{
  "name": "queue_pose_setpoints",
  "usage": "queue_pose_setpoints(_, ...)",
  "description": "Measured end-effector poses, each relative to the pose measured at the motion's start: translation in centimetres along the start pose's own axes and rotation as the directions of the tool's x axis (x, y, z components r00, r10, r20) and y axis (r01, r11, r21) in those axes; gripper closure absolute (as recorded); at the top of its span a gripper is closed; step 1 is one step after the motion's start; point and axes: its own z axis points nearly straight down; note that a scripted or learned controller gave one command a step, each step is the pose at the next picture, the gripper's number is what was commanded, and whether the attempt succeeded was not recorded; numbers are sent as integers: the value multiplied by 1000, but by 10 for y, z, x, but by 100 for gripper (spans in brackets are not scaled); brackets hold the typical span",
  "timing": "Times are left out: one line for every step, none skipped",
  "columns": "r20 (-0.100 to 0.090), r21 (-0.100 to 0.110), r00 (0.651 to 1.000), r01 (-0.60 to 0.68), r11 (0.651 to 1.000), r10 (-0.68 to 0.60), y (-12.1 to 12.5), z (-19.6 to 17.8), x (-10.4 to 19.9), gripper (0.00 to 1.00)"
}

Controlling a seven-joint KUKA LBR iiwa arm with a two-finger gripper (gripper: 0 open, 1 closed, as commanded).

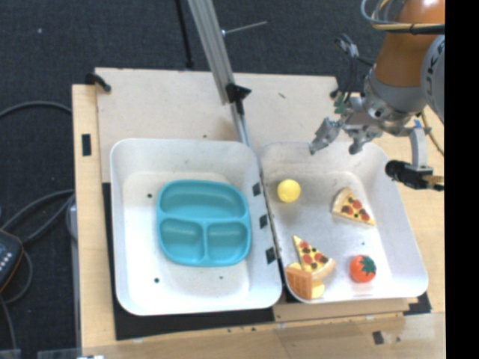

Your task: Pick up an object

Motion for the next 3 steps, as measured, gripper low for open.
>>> queue_pose_setpoints(0,0,1000,0,1000,0,0,0,0,0)
queue_pose_setpoints(1,5,1000,1,1000,-1,3,43,2,0)
queue_pose_setpoints(1,5,1000,1,1000,-1,10,100,8,0)
